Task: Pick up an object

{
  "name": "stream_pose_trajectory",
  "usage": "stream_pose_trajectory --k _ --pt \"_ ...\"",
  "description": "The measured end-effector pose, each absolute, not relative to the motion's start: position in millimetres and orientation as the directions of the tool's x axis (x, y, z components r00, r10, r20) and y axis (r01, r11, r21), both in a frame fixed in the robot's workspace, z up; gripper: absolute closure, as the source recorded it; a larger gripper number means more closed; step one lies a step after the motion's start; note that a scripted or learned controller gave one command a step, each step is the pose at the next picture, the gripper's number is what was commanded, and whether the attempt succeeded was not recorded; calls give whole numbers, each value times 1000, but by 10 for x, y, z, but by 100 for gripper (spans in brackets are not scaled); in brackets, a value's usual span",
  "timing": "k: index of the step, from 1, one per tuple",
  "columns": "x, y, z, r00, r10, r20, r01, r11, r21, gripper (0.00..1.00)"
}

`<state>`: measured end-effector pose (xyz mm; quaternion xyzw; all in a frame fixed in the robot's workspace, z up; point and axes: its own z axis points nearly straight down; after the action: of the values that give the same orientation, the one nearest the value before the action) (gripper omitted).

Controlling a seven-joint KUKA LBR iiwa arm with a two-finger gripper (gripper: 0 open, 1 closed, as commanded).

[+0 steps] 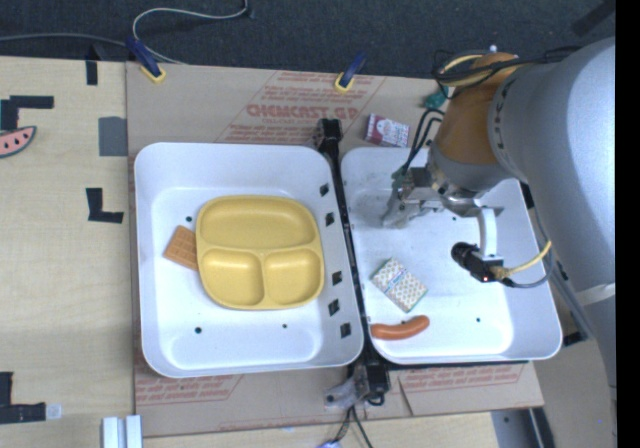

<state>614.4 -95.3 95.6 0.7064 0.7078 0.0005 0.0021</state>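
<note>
While the gripper (398,208) hovers, the hot dog (399,328) lies left-right.

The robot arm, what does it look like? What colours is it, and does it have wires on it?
The robot arm is big, round and smooth grey, with an orange band above the wrist. Its gripper is silvery grey metal. A yellow cable loops over the orange part, thin dark wires run beside it, and another yellow cable curls from a small black part lower down.
</note>
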Motion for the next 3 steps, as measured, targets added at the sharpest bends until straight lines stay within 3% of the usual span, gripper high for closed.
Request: stream_pose_trajectory --k 1,2,3 --pt "6141 -949 1047 -2 1000 -2 1000 2 2 100" --pt "6141 -949 1046 -3 1000 -2 1000 3 2 0" --pt "6138 -945 1138 -3 1000 -1 1000 3 1 100"
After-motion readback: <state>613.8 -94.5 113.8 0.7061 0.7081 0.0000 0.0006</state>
